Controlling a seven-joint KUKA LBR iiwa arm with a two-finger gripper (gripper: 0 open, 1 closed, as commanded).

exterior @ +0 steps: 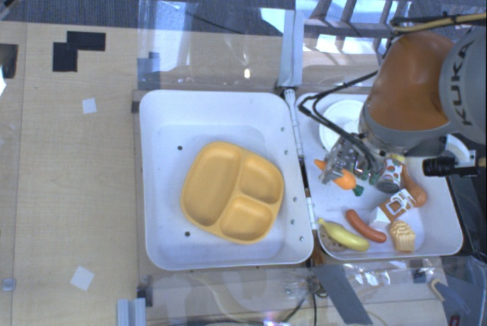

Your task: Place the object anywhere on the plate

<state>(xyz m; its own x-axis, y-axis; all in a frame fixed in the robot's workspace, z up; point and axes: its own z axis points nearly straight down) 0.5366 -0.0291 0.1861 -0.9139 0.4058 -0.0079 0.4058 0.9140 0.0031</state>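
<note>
A yellow plate [232,190] with three compartments lies in the left white bin [163,134]. My gripper [342,167] hangs low over the left part of the right bin [449,237], below the arm's orange band [411,81]. A small orange toy [347,181] lies right under the gripper's tip, touching or nearly touching it. Another orange bit [321,163] shows at the gripper's left side. The gripper stands about a hand's width to the right of the plate, across the wall between the bins.
The right bin also holds a yellow banana [342,234], a red sausage [366,225], a yellow cupcake-like toy [404,236], a white and brown block [399,203] and a white round dish [342,119]. A black cable [327,92] loops above it.
</note>
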